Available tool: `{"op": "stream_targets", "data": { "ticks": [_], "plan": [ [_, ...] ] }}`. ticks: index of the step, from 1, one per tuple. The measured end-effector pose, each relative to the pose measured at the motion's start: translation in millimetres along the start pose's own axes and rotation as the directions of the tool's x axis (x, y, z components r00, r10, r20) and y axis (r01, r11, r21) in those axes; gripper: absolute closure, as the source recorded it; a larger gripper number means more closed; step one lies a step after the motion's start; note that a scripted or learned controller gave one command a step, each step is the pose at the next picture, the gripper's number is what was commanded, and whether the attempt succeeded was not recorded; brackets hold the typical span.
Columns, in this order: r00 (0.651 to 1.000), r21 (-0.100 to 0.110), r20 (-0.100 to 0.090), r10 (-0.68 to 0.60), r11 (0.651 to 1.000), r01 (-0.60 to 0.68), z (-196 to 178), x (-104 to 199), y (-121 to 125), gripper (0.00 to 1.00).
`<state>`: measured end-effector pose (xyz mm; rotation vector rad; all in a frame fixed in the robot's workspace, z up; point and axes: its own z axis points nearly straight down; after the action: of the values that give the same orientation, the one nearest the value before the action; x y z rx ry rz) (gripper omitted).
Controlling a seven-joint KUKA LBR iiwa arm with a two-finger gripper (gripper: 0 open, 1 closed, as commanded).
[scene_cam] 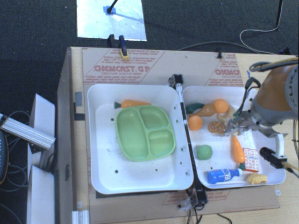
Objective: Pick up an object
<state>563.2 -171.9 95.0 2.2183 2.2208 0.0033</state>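
Toys crowd the right bin (275, 183), lower right of the frame, and any of them could be the pick. Gripper (232, 126) sits low in that bin's upper middle, right against a tan pretzel-shaped piece (216, 127); whether the fingers are clenched or released, I cannot tell, the tips are a blur among the toys. Just below the gripper lies an orange carrot (238, 150), pointing down the frame, beside a small white card with red print (251, 158), the print too small to read. Along the bin's lower edge, a blue bottle (222, 175) lies on its side, and a yellow corn-like piece (257, 178) rests to its right. A green ball (203, 151) sits toward the bin's left side. Higher up, two orange balls: one (195, 122) near the left wall, one (221, 106) near the top, with a tan pear-like shape (206, 109) and something dark green (193, 108) between them.

Over to the left bin (105, 171): a green divided plate (145, 132) fills its middle, three compartments showing, and a second carrot (134, 103) lies just above the plate, green top to the left.

Under both bins, a brown sheet (140, 66) carries red lettering, "CHEMCAST GP", repeated at upper right. Grey arm with orange band (275, 90) enters from the right edge.
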Motion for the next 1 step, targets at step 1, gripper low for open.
{"op": "stream_targets", "data": {
  "ticks": [1],
  "plan": [
    [1.000,-0.002,0.001,-0.002,1.000,0.002,-112.3,24.6,-26.7,1.00]
  ]
}}
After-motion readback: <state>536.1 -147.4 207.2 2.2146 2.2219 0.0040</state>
